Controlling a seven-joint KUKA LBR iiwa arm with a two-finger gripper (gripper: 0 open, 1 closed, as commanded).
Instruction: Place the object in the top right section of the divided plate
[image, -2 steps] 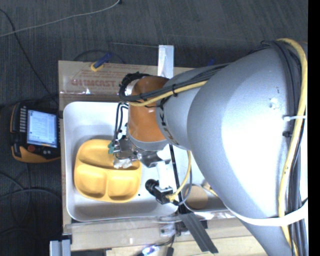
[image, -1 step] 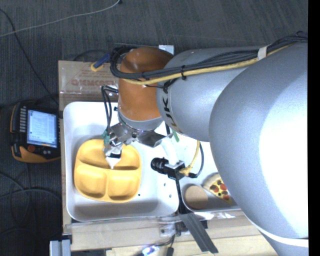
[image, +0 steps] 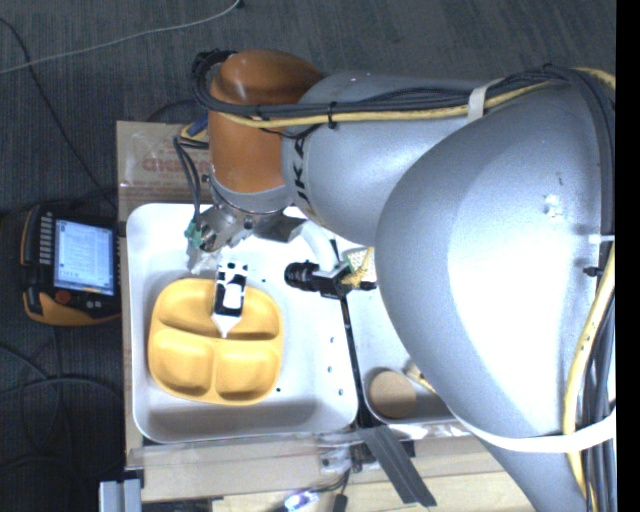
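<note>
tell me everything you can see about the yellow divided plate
The yellow divided plate looks like smooth moulded plastic, rounded at the corners, with raised ridges splitting it into sections: one wide section along one side and two smaller ones beside it. It lies flat in the left white bin, towards that bin's left side. The gripper hangs over the plate's upper middle, its black and white tip above the ridge where the sections meet; whether it touches the plate cannot be told. No loose object shows in the sections that are in view.
</note>
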